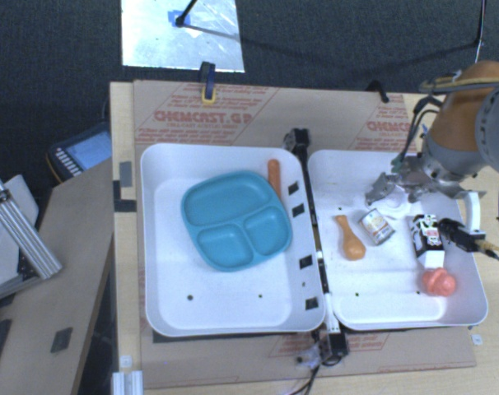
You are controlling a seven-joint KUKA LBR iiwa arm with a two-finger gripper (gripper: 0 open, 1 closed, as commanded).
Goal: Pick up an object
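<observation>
Objects in right bin: four, all loose on the floor of the right bin point(480, 303), none between the claw's tips.
Pink piece: one, rounded, pink-orange point(438, 282), nearest of the four, at the near right of that bin.
Carton: one, small, black and white point(428, 235), just beyond the pink piece and touching or nearly touching it.
Orange utensil: one, spoon-shaped point(349, 239), left of the middle of the bin, bowl end toward the near side.
Tin: one, small and silvery point(376, 225), tilted, just right of the orange utensil.
Left bin: one point(163, 303), white and shallow, side by side with the right bin.
Blue plate: one, with three compartments point(235, 219), in the middle of the left bin.
Orange stick: one point(273, 176), just beyond the plate's far right edge.
Table: brown printed board point(233, 109) under both bins; a yellow clamp point(208, 89) at its far edge.
Room: dark carpet point(52, 48) beyond, with a shiny grey sheet point(182, 23) lying on it.
Claw: one point(391, 186), at the far side of the right bin, beyond the tin; whether its tips are apart or together cannot be told.
</observation>
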